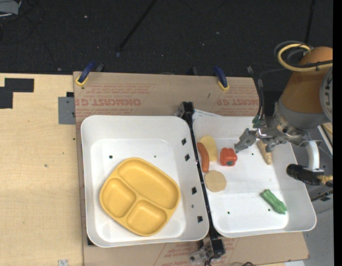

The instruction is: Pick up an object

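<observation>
While most of the writing is too small to make out, the brown cardboard sheet (159, 96) under the bins has red printed lettering that shows up mirrored or upside down from this angle, something like "CHEMCAST", and I can't read it for sure. Two blue-and-yellow clamps (220, 77) pin its far edge.

The gripper (258, 141) sits over the far right part of the right white plastic bin (295, 215). Its fingers look spread fairly wide, one grey finger (245, 139) pointing left toward the small red pepper-shaped toy (228, 157), the other tan one (267, 153) angling down to the right. Nothing is between them, and the tips seem to hover just above the bin floor, near the red toy but apart from it.

Stuff in the right bin: a glossy orange-red sausage-shaped piece (203, 155) lying along the left wall, a pale yellow rounded block (210, 147) touching it, a flat tan disc like a cookie (215, 180) just below those, and a bumpy green pickle-looking piece (274, 200) well apart near the front right.

The left white bin (98, 132) holds a smooth yellow plastic divided plate (139, 195) with three compartments, sitting tilted toward the front.
</observation>
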Robot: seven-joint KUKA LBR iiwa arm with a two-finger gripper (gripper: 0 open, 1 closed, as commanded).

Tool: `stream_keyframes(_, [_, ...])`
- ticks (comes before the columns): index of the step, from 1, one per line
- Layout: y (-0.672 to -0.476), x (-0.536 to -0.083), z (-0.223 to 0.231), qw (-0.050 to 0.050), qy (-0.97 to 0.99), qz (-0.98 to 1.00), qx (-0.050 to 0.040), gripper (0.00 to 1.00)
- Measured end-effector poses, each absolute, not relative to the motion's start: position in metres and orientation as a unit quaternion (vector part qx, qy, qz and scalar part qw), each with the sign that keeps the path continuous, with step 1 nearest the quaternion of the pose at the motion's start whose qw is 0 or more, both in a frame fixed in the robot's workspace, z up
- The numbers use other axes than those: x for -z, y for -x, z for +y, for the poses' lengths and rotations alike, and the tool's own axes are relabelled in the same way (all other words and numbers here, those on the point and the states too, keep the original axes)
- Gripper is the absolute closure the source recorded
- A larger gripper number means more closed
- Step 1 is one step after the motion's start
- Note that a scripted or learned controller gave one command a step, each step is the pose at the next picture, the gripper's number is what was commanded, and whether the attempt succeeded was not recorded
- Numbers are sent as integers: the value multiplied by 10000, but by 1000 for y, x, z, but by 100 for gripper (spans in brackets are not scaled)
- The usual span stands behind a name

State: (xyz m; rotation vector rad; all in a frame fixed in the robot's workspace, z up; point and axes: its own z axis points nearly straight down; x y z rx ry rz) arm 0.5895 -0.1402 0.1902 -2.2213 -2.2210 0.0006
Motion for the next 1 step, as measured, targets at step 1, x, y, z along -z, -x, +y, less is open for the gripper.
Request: stream_keyframes(1, [-589,-200,-141,2,7073,-7070,-3,100])
